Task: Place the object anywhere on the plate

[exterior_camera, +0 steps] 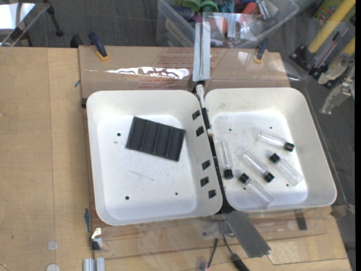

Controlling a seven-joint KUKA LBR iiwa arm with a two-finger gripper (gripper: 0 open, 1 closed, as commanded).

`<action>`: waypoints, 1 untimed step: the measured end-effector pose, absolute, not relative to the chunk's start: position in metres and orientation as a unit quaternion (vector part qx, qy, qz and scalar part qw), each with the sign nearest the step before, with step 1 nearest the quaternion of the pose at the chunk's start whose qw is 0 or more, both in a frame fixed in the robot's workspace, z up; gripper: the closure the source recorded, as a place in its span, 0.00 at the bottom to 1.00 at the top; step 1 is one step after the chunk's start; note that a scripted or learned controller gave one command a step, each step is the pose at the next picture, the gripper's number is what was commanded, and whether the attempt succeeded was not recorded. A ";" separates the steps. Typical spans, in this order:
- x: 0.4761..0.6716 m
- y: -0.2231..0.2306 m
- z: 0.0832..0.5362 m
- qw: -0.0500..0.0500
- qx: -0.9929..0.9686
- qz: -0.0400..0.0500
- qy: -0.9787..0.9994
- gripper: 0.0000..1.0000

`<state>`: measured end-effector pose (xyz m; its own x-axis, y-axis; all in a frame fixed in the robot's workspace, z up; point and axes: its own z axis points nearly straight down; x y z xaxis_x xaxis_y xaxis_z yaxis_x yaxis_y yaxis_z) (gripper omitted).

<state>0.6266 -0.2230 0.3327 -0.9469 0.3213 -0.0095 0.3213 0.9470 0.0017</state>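
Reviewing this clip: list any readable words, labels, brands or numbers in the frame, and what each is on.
None can be read.
Reddish print on the cardboard behind the bins: too blurred and glared to read.
Dark ribbed plate in the left bin: no text.
Clear vials in the right bin: no labels visible.

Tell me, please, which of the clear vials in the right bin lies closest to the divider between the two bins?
The vial along the right bin's left edge, lying lengthwise beside the divider, black cap toward the front. The others sit farther right, mostly at a slant.
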 end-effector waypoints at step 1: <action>0.628 -0.224 0.345 0.010 0.165 0.001 0.986 1.00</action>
